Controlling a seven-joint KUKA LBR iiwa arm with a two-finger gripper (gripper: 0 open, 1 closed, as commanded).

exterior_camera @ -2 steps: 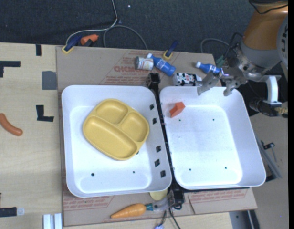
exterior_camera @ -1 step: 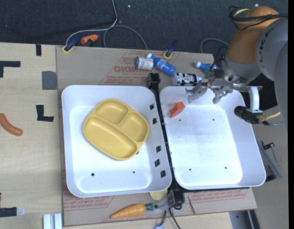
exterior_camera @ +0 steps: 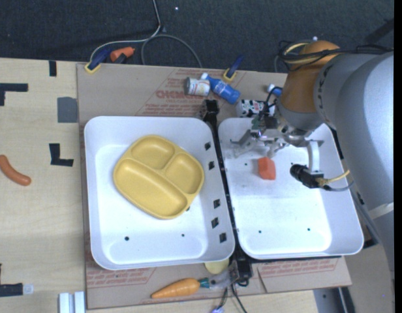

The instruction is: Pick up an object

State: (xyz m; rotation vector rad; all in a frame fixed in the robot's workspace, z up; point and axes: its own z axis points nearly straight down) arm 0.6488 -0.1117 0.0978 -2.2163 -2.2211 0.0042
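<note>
A small orange block (exterior_camera: 267, 168) lies in the right white bin (exterior_camera: 299, 240), in its upper middle. My gripper (exterior_camera: 258, 141) hangs just above and slightly left of the block, near the bin's back wall. Its two grey fingers stand open, spread left and right, with nothing between them. The block sits apart from the fingers, just below them. The grey arm with its orange band (exterior_camera: 304, 83) reaches in from the right.
The left white bin (exterior_camera: 103, 240) holds a yellow divided plate (exterior_camera: 159, 175). A blue and white bottle (exterior_camera: 213, 87) lies behind the bins. A carrot (exterior_camera: 177, 288) lies at the front edge, and a sausage (exterior_camera: 14, 170) at the far left.
</note>
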